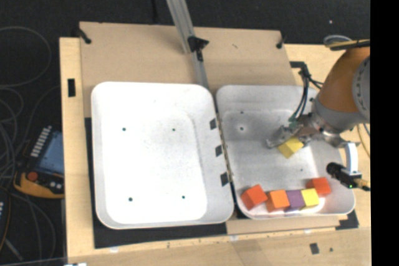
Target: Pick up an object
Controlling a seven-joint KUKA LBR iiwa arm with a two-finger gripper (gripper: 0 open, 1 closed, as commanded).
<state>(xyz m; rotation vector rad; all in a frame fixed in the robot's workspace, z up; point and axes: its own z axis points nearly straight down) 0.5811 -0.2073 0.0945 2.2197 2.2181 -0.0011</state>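
A yellow block (290, 148) lies tilted in the middle of the right bin (249, 103). My gripper (288, 137) is directly over it, touching or nearly touching its top edge; whether the block is gripped is unclear from this angle. The grey arm with its orange band (343, 81) comes in from the right. Along the bin's front wall lies a row of blocks: a red-orange one (254, 196), an orange one (278, 199), a purple one (294, 200), a yellow one (310, 197) and another red-orange one (321, 185).
The left bin (106, 134) stands beside the right one, with clips on the shared rim (219, 149). A slanted metal pole (177, 3) rises from behind the bins. Cables and a handheld controller (43, 162) lie off the bench at left.
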